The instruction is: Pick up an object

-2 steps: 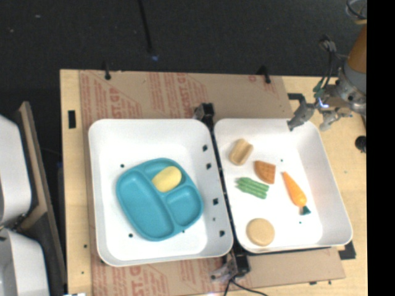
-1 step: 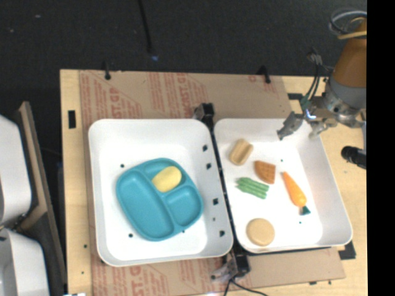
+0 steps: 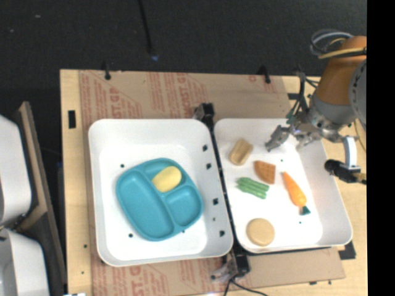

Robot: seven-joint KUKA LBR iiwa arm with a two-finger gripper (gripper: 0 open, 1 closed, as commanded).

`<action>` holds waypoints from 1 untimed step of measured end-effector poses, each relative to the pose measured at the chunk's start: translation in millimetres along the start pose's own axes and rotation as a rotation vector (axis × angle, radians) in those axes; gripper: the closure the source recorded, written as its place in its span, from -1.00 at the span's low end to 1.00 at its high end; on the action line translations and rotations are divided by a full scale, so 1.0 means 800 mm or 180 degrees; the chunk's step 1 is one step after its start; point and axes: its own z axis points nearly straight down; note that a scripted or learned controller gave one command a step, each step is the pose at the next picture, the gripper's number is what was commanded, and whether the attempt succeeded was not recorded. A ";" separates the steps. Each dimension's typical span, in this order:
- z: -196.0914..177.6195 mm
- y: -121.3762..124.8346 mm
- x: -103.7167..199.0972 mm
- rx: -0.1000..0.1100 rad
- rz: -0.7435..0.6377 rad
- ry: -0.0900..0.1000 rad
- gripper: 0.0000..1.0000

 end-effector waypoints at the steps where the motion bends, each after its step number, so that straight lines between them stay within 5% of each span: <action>1: 0.065 -0.001 0.000 -0.0004 0.0004 -0.0001 -1.00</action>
